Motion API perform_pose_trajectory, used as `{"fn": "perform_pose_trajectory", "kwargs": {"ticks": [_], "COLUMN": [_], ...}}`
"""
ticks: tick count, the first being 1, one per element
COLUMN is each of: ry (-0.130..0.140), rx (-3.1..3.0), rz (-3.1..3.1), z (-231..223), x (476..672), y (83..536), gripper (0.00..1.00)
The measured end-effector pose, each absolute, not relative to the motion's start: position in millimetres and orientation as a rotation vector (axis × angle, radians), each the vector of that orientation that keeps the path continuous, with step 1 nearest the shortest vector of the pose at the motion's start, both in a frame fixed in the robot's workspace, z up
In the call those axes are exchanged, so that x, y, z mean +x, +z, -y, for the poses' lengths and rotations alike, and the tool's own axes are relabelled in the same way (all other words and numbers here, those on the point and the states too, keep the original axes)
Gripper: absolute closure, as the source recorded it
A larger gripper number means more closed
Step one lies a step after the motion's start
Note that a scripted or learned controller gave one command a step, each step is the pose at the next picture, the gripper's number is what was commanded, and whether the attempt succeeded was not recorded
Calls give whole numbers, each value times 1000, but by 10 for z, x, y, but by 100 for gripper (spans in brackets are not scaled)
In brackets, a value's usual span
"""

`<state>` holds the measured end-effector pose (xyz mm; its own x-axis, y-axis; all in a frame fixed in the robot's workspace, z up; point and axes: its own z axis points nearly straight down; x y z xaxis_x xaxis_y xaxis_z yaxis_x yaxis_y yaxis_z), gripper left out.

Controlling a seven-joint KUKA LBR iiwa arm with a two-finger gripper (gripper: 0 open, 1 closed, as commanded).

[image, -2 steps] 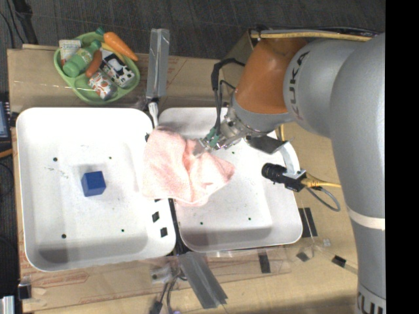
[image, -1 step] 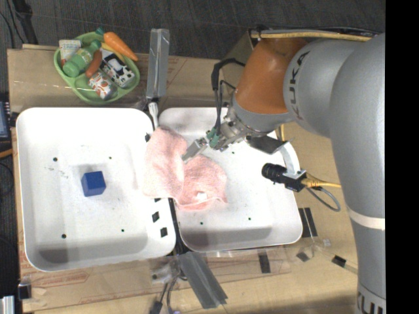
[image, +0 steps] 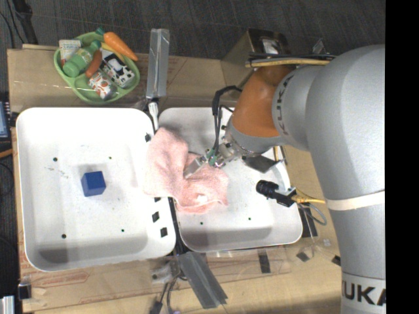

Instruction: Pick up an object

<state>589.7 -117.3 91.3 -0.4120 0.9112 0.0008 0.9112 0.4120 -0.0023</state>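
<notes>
In the right bin (image: 226, 237), the gripper (image: 196, 169) is pressing down onto the pink cloth (image: 186, 175); how its tips are set cannot be told. This looks like the grasp step, so closing and lifting would come next. The cloth is lying crumpled, draping over the left rim, its long axis running from far-left to near-right.

A green bowl (image: 72, 84) of toy food, a carrot (image: 118, 43) on top, beyond the left bin (image: 39, 175)
</notes>
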Motion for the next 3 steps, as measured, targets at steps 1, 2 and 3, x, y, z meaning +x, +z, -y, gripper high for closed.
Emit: {"fn": "perform_pose_trajectory", "kwargs": {"ticks": [1,2,3], "ry": [3,4,1], "rx": [-1697,-1697,-1461], "rz": [2639,2639,2779], "z": [1166,1167,1047], "x": [5896,5897,5968], "y": [1008,1008,931], "gripper": [100,0,0]}}
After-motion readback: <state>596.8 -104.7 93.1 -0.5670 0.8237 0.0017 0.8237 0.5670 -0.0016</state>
